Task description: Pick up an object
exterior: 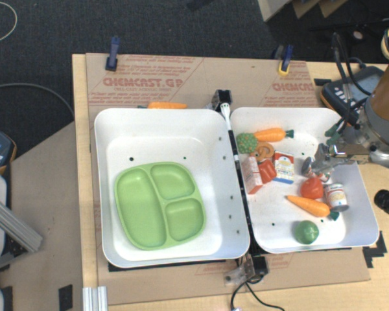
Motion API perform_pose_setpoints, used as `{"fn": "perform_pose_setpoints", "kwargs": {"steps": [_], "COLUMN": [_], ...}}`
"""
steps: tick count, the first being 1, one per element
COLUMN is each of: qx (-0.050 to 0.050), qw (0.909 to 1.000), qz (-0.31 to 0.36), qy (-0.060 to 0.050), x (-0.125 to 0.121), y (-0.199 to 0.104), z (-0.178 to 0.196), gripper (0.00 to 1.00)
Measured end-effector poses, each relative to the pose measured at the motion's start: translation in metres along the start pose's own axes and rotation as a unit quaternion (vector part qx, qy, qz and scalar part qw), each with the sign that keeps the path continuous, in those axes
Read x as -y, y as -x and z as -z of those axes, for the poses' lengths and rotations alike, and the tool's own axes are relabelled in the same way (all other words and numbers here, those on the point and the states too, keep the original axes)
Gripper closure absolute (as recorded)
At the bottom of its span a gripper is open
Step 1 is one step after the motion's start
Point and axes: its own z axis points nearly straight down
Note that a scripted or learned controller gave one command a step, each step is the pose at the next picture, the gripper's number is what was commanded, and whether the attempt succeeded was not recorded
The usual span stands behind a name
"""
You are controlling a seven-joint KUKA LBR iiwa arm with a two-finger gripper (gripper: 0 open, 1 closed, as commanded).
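Gripper (318,164) over the right bin (356,229). Directly below the jaws: tomato (312,188); beside it, a can (337,195). Nearer the camera: carrot (308,205), then ball (305,232). Left of the jaws: cartons (267,170) (clustered), and the left bin (107,173) holding a tray (159,204).

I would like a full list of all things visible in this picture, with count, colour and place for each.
bins: 2, white, side by side on bench
divided plate: 1, green, left bin
carrots: 2, orange, right bin
red item: 1, red, right bin under the hand
green ball: 1, right bin, near edge
small can: 1, right bin
packets: several, red and white, right bin
clamps: 2, blue and yellow, board's far edge
hand: 1, grey, over right bin
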Motion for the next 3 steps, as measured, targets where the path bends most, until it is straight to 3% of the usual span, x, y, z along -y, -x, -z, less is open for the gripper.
{"fn": "perform_pose_setpoints", "kwargs": {"steps": [3], "qx": [0.001], "qw": [1.0000], "qz": [0.000], "qy": [0.004], "x": [-0.002], "y": [0.000], "z": [0.031], "gripper": [1.00]}}
